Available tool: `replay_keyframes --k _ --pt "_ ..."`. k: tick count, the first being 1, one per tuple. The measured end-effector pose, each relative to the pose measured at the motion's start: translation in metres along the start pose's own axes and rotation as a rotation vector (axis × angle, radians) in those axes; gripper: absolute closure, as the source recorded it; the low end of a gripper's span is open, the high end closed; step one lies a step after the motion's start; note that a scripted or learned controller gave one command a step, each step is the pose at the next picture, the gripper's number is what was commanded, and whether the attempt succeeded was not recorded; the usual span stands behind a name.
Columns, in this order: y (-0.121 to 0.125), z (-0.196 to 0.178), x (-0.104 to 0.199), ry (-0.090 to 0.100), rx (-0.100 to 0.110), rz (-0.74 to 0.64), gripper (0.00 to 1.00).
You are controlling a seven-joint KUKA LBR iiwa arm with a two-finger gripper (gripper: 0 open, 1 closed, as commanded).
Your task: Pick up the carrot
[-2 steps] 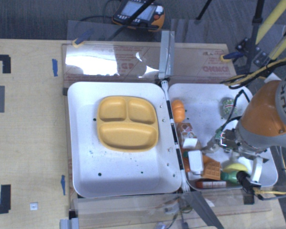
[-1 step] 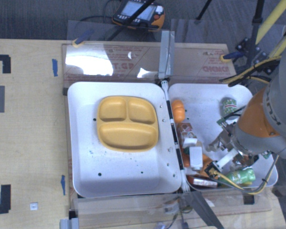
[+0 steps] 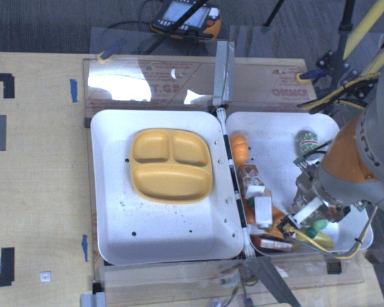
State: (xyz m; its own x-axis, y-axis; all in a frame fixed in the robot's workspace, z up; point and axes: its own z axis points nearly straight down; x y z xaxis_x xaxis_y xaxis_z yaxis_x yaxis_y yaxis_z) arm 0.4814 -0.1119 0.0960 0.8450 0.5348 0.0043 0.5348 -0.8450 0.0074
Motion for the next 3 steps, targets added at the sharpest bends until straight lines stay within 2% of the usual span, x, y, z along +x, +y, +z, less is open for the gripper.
replay_keyframes --k 1,2,3 --pt "-0.016 -0.087 0.011 -0.009 0.009 0.359 1.00" --pt "0.023 -0.101 -0.017 -0.007 0.013 -0.120 1.00" --pt "0.060 -0.107 -0.037 -0.008 0.008 0.326 1.00"
